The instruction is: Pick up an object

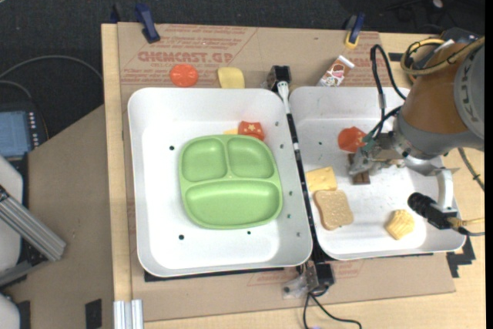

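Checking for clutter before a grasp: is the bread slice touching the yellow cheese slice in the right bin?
Cannot tell. In the camera view the bread slice sits directly below the cheese slice; their edges meet with no plain gap.

One fixed overhead camera, slanted down over both white bins [146,189], moderately distant

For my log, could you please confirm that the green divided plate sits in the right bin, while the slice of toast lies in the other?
Not quite: the camera view shows the green divided plate in the left bin, not the right. The slice of toast lies in the other, the right bin.
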